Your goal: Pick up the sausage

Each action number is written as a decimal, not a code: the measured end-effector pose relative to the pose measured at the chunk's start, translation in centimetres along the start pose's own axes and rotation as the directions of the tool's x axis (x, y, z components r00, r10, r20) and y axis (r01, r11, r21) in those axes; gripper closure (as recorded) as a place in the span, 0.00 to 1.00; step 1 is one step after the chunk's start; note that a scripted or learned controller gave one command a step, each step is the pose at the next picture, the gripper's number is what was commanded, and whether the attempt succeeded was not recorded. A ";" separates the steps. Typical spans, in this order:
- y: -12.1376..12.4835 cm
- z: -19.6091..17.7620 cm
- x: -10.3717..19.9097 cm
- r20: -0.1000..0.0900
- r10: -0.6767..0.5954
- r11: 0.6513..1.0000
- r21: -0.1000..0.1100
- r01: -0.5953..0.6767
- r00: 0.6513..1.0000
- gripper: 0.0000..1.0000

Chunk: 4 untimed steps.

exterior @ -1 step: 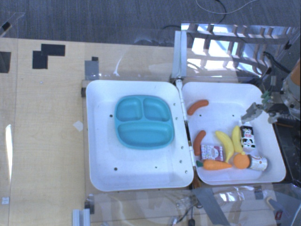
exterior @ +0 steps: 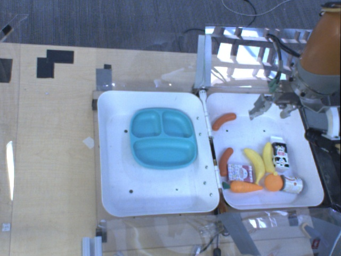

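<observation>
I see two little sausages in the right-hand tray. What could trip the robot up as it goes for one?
The gripper hangs above the right bin, holding nothing. The upper sausage lies alone, so it is the easier target. The lower sausage sits against the bin's left wall and beside a pink packet and a carrot; the fingers could bump those or the wall. Either sausage is rounded and may roll or slip.
</observation>
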<state>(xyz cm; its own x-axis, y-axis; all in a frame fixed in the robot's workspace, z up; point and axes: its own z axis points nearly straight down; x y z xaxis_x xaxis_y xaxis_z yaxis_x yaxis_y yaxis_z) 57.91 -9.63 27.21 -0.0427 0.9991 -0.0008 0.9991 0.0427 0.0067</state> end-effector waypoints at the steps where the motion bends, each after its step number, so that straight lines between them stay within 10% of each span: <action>1: 5.8 8.8 8.9 -0.001 0.065 0.998 0.005 -0.065 0.998 0.00; 2: 5.6 8.5 14.9 -0.002 -0.202 0.979 0.002 0.202 0.979 0.00; 4: 4.1 8.6 6.4 0.000 -0.369 0.929 0.000 0.369 0.929 0.00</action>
<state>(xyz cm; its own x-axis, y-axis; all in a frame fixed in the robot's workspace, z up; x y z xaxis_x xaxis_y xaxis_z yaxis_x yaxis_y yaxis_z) 61.80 -3.09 18.63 -0.4084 0.9128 -0.0028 0.9128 0.4084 0.0056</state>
